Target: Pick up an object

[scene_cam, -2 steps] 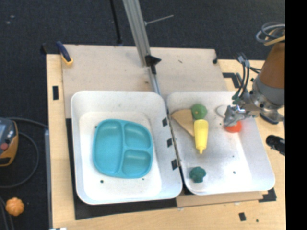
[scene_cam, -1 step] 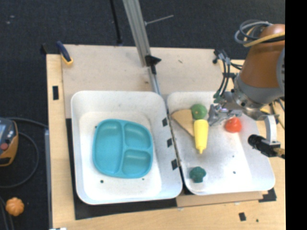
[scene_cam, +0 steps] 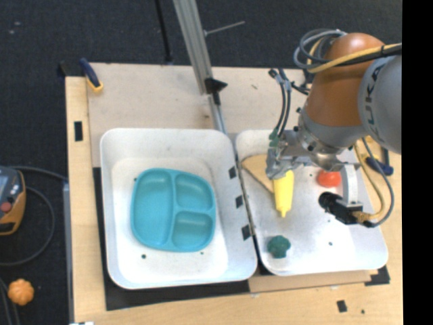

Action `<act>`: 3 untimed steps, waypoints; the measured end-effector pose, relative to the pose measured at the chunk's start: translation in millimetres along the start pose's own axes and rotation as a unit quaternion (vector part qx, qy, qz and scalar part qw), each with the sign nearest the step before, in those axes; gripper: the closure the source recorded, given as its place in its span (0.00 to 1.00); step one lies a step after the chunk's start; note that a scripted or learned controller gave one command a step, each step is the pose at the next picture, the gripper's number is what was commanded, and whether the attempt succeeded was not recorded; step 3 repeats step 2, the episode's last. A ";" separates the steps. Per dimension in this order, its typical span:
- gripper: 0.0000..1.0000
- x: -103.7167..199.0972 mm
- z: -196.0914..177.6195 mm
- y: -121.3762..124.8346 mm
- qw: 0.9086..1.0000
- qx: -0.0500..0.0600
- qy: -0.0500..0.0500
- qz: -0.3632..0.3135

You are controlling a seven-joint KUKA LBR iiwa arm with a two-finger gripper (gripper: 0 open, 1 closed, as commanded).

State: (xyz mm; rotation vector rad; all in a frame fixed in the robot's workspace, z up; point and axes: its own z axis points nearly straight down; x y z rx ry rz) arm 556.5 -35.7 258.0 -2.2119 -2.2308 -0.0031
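Corn [scene_cam: 283, 193] in right bin [scene_cam: 352, 252], long axis near vertical, tip down-frame; gripper [scene_cam: 281, 170] clamped on top end.

Over in the left bin [scene_cam: 115, 147] lies a teal divided plate [scene_cam: 173, 209], flat, near the middle. An aluminium rail [scene_cam: 194, 39] slants up from the bench [scene_cam: 149, 93] behind the bins. A blue-and-yellow clamp [scene_cam: 90, 75] grips the bench's far left corner. On the dark floor, an orange ball [scene_cam: 20, 291] sits bottom left.
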 end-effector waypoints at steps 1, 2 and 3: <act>1.00 43.7 -1.0 -2.1 1.000 0.001 0.000 0.000; 1.00 103.5 11.9 -4.9 1.000 0.001 0.000 0.000; 1.00 103.5 11.9 -4.9 1.000 0.001 0.000 0.000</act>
